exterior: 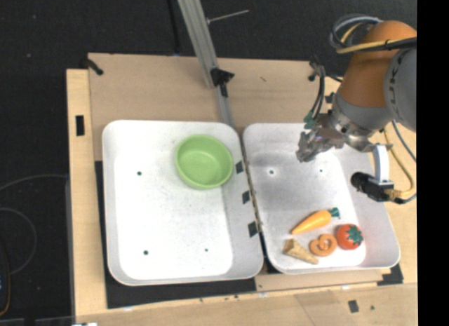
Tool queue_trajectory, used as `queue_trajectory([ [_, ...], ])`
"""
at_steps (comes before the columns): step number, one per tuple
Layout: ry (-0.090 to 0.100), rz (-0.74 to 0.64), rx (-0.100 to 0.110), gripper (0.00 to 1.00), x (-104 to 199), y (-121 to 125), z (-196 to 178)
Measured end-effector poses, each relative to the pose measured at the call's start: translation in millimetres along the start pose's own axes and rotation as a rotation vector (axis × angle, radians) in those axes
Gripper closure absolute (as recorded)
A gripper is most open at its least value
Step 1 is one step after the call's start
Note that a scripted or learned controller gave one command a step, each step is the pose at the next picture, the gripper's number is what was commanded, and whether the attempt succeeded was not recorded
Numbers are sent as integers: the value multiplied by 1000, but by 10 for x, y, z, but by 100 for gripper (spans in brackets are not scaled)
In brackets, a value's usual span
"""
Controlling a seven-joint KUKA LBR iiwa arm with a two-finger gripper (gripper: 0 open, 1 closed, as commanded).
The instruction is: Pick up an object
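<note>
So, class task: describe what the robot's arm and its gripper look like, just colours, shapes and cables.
The arm is rounded and bulky, grey with a broad orange band above the wrist. Pale looped cables arch over its top, and thin dark wires run down its side. The gripper is a small dark grey metal piece. A black fitting with a white bracket sits beside it.

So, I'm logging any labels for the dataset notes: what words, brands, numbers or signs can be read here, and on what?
None can be read.
The green bowl, carrot, tomato and both white bins show no print.
The arm's orange band and the gripper show no legible marking.
The small dark marks on the bench are too small to tell.
</note>
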State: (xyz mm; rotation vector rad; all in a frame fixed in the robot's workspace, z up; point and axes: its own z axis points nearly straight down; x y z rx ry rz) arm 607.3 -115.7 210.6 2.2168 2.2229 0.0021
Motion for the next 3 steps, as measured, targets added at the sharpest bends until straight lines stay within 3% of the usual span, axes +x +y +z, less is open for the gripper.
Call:
queue_trajectory([
  [3,3,-6,0,100,1720,126,-192],
])
